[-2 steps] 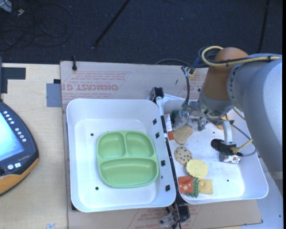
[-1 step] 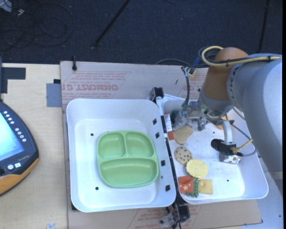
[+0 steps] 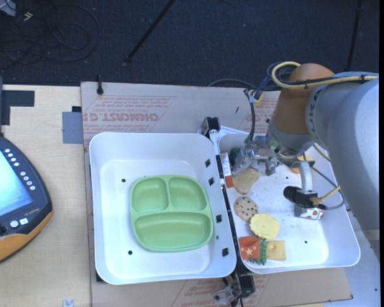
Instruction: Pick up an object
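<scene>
1. Lying at the far left of the table [image 3: 57,171] is a hand controller [image 3: 9,200] with a lit screen and an orange-edged casing, cut off by the frame's left edge.
2. Cardboard sheet [image 3: 128,110]: printed, spread on the table under both bins.
3. Left bin [image 3: 105,152]: shallow and white. It holds a light green divided plate [image 3: 171,211] near the middle of its floor, with two small compartments on the far side and one wide compartment on the near side.
4. Right bin [image 3: 336,248]: white, meeting the left bin along their shared rims. All its small items lie in its left half.
5. Tan slice [image 3: 245,181]: flat, close to the shared rim and just on the near side of the claw.
6. Cookie [image 3: 245,207]: round with dark speckles, just nearer the camera than the tan slice.
7. Yellow disc [image 3: 264,226]: just beside the cookie, to its right and nearer the camera.
8. Red piece [image 3: 248,249], green piece [image 3: 262,253] and yellow block [image 3: 276,251]: a tight row by the bin's near rim.
9. Claw [image 3: 261,160]: over the far left part of the right bin, by the tan slice. Whether it is apart or together cannot be told.
10. Arm [image 3: 345,126]: grey, with an orange band [image 3: 294,107], reaching in from the right.
</scene>
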